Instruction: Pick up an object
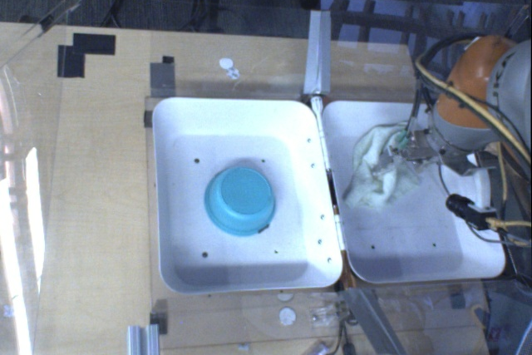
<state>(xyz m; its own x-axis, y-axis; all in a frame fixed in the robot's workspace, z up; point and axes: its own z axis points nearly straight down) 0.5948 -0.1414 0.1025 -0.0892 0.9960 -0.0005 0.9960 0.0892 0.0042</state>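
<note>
Two shallow white bins sit side by side on the wooden bench [100,179]. The left bin [179,253] holds a blue bowl [241,200] turned upside down, lying near the middle of the bin floor, slightly toward the near side.

The right bin [416,249] holds a crumpled pale cloth [374,170] — whitish with a faint green tint — bunched in the far-left part of that bin, close to the wall shared with the left bin. Its folds run from the upper middle of the bin down toward the left wall.

The arm [490,87] reaches in from the right, with its orange band above the wrist and yellow-and-black cables looping around it. The claw [411,147] is down low in the right bin, at the right-hand edge of the cloth. The claw tip looks to be touching or pressed into the cloth's upper right folds, but the cloth and the dark claw body blur together there — I cannot tell whether the claw is spread, pressed together, or pinching any fabric.

The cloth lies directly left of and partly under the claw. The blue bowl is well apart from it, in the other bin.
</note>
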